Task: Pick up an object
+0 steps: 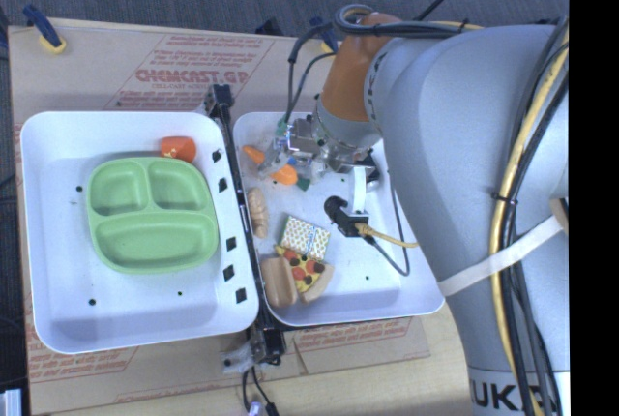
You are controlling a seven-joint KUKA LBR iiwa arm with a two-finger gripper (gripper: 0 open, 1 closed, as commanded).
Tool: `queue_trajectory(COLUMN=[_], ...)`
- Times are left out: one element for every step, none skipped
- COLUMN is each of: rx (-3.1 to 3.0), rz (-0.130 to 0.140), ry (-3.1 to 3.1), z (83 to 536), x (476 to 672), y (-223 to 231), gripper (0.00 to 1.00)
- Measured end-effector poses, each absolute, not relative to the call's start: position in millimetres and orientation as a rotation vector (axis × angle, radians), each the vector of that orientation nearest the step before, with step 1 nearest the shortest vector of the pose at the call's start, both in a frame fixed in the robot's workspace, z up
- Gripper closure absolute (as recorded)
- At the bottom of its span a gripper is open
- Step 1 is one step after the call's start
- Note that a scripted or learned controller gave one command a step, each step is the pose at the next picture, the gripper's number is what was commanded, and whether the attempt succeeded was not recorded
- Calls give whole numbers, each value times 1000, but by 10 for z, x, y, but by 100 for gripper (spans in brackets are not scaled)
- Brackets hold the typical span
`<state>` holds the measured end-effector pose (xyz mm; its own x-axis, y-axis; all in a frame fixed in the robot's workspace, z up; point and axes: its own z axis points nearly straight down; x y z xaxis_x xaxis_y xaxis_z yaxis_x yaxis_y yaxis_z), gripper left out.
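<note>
My gripper [288,153] is low over the far left part of the right bin [387,293], under the orange wrist band. Just in front of it lies a small orange piece [285,175] with a green bit [304,181] beside it. Another orange piece [253,154] rests to its left by the bin wall. Nearer the front lie a tan bread roll [257,211], a checkered cracker [305,236], a pizza slice [309,273] and a brown bun [279,284]. The wrist hides what is under the gripper.
The left bin [48,308] holds a green divided plate [152,213] and a red-orange fruit [178,149] at its far edge. A black cable plug [338,211] with a yellow lead hangs over the right bin. The arm's bulk covers the bench's right side.
</note>
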<state>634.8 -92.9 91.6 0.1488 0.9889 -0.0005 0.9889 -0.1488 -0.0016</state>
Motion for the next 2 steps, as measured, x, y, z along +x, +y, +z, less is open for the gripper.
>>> queue_trajectory(rx=[-2374, -2516], rz=[4, 2], ry=[-2056, -1878], z=[1022, 1926], x=[6350, 6568], y=[-927, -646], gripper=[100, 100])
